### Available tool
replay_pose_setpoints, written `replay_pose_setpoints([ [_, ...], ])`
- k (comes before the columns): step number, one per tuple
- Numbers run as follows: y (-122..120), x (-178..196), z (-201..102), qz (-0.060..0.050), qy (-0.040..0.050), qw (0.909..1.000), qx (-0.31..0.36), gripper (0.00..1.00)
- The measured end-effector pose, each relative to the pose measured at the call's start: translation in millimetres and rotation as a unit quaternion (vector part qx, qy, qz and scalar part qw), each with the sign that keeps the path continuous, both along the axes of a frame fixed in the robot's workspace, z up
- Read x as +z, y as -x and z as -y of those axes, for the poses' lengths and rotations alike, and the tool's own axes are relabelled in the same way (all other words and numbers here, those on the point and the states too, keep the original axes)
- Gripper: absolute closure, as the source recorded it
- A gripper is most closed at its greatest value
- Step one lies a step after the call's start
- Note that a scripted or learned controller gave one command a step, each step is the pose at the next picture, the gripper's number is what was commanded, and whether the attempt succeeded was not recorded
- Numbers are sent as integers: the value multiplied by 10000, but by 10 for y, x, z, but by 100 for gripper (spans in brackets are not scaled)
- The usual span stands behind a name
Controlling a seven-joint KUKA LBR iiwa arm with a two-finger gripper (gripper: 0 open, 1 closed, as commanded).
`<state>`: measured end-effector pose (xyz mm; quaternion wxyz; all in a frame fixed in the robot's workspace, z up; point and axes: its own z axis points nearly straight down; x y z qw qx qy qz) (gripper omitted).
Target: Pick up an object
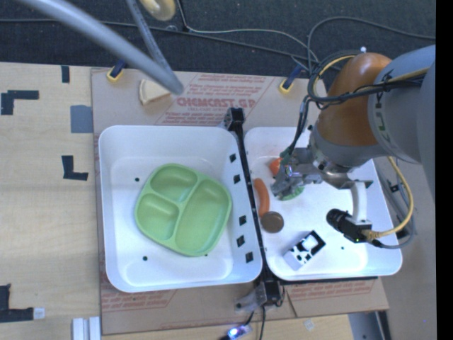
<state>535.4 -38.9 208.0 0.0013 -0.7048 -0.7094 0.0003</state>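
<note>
Camera view takes in the arm [382, 112] first, the biggest thing on show, reaching in from the right and hanging over the right bin [375, 261]. The left bin [113, 211] beside it holds a green tray [184, 207] with three compartments, lying flat and well away from the work.

The gripper [291, 179] sits low in the right bin, near the divider [244, 190] between the bins. Whether its jaws are apart or together I cannot tell; the wrist hides them. Under and around it is a small cluster: something green [291, 192] right at the tip and a bit of orange-red [274, 166] just beside it, either of which looks like the likely pick. A carrot [262, 197] lies along the divider, a brown disc [272, 222] just below it, and a black-and-white block [304, 250] nearer the front.

Risks, as I judge them: the things at the tip are crowded, so a close could catch two at once, or push one aside and grip nothing. The divider is close on the left, and a finger could strike it. The black cable fitting [347, 224] off the wrist hangs low near the block and could nudge it.
</note>
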Motion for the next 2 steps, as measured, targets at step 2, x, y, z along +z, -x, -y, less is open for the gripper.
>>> replay_pose_setpoints([
  [2,-307,186,-964,14,2,10000,3,100],
])
